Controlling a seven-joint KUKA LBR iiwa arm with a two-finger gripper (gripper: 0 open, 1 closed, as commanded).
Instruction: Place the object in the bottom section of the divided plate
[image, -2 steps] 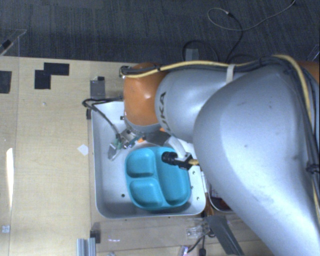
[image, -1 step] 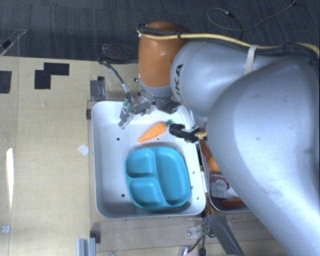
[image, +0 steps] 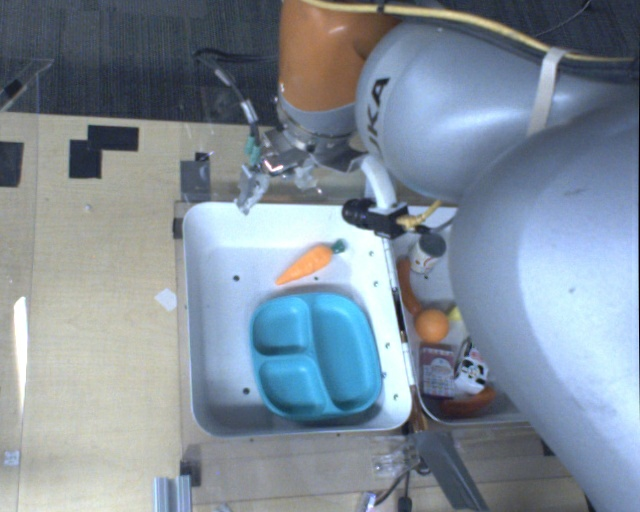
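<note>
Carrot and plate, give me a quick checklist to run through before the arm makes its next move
1. Carrot reachable, lying free on the left bin floor above the plate: ok.
2. Plate flat in the bin, sections bare: ok.
3. Bottom section free to receive the carrot: ok.
4. Gripper over the carrot: not ok, it sits at the bin's upper rim, up and left of the carrot.
5. Gripper holding anything: not ok, nothing between its fingers.
6. Finger opening wide enough for the carrot: cannot tell.
</note>
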